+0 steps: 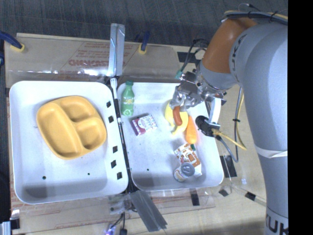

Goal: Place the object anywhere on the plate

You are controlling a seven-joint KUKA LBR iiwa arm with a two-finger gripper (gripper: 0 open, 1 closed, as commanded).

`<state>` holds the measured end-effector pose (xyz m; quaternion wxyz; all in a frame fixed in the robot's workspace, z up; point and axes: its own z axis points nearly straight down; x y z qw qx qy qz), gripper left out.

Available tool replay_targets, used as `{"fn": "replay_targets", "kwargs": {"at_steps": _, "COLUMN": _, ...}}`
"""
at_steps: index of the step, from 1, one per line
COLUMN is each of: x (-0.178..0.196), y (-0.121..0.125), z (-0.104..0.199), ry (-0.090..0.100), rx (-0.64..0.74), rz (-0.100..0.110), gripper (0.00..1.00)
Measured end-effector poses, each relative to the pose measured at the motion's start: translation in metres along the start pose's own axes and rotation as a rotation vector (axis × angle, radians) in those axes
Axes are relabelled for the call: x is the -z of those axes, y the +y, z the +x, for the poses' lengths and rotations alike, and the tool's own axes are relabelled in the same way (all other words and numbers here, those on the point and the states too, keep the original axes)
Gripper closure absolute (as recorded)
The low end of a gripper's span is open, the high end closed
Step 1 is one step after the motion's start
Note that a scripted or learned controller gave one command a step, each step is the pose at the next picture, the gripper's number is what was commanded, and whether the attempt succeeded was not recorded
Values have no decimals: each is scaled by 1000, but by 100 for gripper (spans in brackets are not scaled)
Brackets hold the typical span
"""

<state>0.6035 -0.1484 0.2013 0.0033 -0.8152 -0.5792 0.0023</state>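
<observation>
The tabletop [161, 50] carries two shallow white bins side by side. The left bin [29, 180] holds a yellow divided plate [71, 126], set toward that bin's 10 o'clock part, with three compartments. In the right bin [156, 175], a small green bottle [127, 98] stands at about 10 o'clock, close to the wall between the bins. A dark red packet [144, 124] lies flat just at 5 o'clock from the bottle. Near the bin's 5 o'clock corner lies an orange and white pouch [188, 162] with a round grey cap at its lower end. Between the pouch and the arm, at roughly 2 o'clock in the bin, sit a yellow banana-like piece [169, 115], an orange-red sausage-shaped toy [177, 116] and an orange carrot-like piece [191, 132], touching or overlapping one another. The grey arm with its orange band [222, 45] reaches in from 3 o'clock, and the end effector [182, 103] is down over this cluster, right at the upper end of the sausage-shaped toy; whether it is open or closed, or grips anything, cannot be told from this view. All the loose objects are in the right bin, well apart from the plate.
</observation>
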Motion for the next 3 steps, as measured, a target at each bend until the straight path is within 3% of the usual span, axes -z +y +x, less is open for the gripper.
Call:
{"fn": "replay_targets", "kwargs": {"at_steps": 1, "x": 107, "y": -13, "z": 65, "ry": -1, "rx": -14, "rz": -5, "gripper": 100}}
{"fn": "replay_targets", "kwargs": {"at_steps": 2, "x": 139, "y": -87, "z": 178, "ry": -1, "rx": 137, "rz": -5, "gripper": 100}}
{"fn": "replay_targets", "kwargs": {"at_steps": 3, "x": 139, "y": -87, "z": 178, "ry": -1, "rx": 136, "rz": -5, "gripper": 0}}
